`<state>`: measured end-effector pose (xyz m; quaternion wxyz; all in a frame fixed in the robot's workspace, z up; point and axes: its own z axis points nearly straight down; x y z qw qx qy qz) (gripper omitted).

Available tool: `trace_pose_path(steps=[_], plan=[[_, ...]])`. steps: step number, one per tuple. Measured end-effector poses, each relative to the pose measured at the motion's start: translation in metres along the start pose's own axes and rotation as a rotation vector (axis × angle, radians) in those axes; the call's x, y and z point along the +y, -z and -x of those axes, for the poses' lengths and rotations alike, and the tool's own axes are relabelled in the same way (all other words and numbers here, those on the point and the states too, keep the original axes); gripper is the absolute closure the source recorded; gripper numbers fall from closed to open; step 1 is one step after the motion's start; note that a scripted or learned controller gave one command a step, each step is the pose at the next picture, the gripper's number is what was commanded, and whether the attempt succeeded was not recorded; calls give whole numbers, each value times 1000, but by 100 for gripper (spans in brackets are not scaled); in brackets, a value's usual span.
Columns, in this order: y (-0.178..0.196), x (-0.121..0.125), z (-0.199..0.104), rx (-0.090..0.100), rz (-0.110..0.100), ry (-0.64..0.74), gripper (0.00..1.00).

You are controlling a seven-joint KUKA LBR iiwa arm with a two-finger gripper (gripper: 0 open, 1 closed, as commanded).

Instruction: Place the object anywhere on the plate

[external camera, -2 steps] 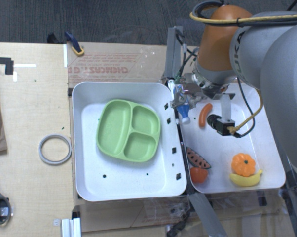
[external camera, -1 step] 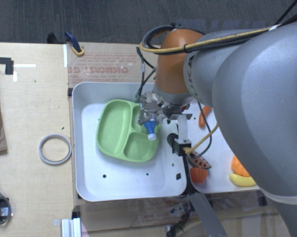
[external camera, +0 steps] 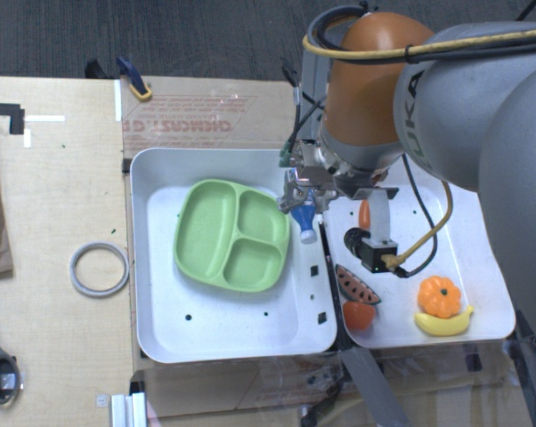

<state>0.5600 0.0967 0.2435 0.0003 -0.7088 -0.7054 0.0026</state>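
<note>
Blue-and-white object (external camera: 304, 221) sits between the gripper (external camera: 302, 205) fingers, clamped, at right rim of green three-compartment plastic plate (external camera: 232, 235). Brown cardboard sheet (external camera: 192, 118) behind plate: mirrored print, unreadable.

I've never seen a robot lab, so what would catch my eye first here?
The big grey arm with its orange band reaches in from the right and hangs over the seam between two white bins. A green plate with three compartments lies in the left bin. Toy food, a pumpkin and a banana, sits in the right bin.
</note>
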Motion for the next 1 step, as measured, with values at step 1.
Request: trace_pose_path(steps=[1], plan=[[0, 0, 0, 0, 0, 0, 0]])
